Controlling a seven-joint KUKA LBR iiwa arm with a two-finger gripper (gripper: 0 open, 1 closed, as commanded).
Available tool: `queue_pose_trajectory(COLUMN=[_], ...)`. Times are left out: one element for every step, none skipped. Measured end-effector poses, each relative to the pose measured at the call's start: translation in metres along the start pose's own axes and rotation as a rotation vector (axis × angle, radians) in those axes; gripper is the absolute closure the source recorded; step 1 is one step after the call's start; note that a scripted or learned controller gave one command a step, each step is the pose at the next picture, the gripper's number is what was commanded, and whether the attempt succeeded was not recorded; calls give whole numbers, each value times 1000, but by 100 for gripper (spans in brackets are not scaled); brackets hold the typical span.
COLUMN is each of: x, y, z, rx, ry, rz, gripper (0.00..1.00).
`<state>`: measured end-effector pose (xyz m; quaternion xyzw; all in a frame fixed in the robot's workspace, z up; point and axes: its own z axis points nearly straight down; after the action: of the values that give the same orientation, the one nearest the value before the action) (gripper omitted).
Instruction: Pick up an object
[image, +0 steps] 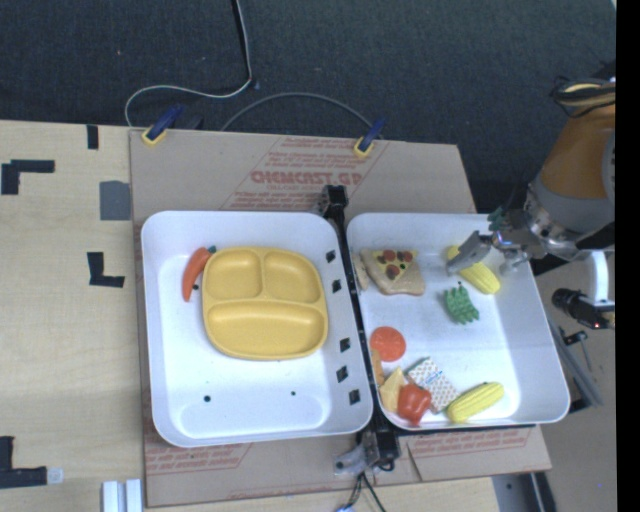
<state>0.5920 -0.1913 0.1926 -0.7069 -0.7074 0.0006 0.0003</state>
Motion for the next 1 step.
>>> queue_pose_trajectory(x=[-21], y=[-18], z=[113], rx=[-1], ry=[-2], rz=[3], gripper=[0])
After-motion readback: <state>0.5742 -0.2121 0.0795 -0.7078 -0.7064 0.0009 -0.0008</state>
